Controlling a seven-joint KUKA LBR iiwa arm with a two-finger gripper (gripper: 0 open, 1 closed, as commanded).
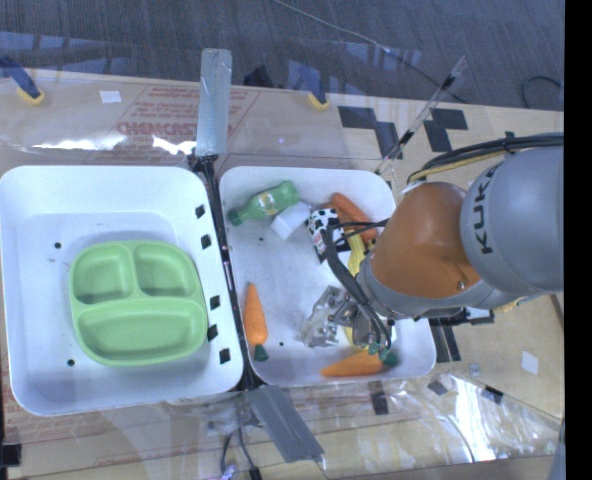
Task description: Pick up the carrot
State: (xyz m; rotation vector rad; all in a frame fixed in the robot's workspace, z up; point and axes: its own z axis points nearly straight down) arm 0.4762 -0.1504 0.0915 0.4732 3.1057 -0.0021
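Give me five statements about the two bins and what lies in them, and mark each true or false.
1. The green tray lies in the left bin. True.
2. A carrot lies by the right bin's left wall. True.
3. The green bottle lies on the tray. False: it lies in the right bin, near its far edge.
4. The tool is over the left bin. False: it is over the right bin.
5. Another carrot lies near the right bin's near edge. True.
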